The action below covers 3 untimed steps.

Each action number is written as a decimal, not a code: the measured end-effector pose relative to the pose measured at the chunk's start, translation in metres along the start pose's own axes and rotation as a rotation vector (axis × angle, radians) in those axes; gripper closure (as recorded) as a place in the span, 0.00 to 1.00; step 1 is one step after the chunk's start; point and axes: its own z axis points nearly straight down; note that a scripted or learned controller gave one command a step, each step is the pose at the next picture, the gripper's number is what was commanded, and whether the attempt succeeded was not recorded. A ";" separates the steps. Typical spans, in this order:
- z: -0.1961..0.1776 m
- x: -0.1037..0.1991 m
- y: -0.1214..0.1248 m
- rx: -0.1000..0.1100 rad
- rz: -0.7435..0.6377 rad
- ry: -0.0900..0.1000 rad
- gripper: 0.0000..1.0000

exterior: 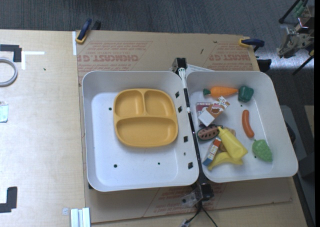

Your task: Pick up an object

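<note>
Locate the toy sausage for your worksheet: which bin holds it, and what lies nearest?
The toy sausage lies in the right bin, toward its right side, below the green pepper and above the leafy green piece.

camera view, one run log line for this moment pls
left bin: yellow plate | right bin: toy food pile, carrot, sausage, yellow bottle | nothing lifted yet

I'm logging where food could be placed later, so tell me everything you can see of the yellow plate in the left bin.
The yellow plate is a rounded-square tray that looks like matte plastic, split by raised ridges into three compartments: two smaller ones at the far side, one wide one nearer the camera. It lies flat and upright on the floor of the left bin, slightly toward the far side, apart from the walls. Nothing sits in it or touches it.
</note>
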 end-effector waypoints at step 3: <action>-0.027 0.000 0.002 -0.002 -0.010 -0.007 1.00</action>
